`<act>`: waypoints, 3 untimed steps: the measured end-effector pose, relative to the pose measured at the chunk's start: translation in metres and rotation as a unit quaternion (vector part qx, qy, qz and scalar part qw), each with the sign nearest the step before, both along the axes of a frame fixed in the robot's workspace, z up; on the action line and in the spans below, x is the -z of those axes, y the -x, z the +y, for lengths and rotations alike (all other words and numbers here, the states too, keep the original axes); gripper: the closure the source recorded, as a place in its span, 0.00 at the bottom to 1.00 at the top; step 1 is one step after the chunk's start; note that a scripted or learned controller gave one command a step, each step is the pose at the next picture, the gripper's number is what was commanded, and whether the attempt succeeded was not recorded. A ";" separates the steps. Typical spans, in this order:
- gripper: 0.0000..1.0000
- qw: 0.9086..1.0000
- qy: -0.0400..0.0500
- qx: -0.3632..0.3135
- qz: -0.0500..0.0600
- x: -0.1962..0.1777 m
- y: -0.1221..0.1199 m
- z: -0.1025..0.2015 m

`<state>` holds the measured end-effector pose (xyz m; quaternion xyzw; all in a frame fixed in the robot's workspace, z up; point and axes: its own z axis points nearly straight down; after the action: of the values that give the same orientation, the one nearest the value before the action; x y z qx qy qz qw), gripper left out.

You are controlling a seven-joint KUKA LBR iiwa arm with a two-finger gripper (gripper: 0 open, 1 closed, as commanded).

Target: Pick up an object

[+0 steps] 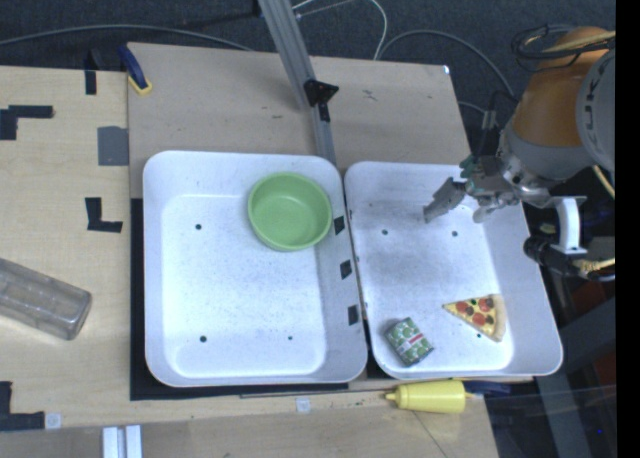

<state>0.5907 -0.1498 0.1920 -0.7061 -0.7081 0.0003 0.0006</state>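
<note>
Wooden bench under two white bins is showing me the grey two-finger gripper (456,200) hovering with fingers spread and holding nothing over the right bin's (420,276) far edge, so I am planning to descend squarely over the flat pizza-slice toy (478,314) near its front right corner.

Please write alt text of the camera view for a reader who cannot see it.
The gripper hovers over the upper part of the right bin, which holds a pizza slice and a small green box. The left bin holds a green bowl.
</note>
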 end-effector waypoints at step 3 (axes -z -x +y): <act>0.00 1.000 0.001 0.000 -0.001 0.104 -0.004 0.006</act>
<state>0.5947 -0.1439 0.0878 -0.7063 -0.7079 0.0007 -0.0008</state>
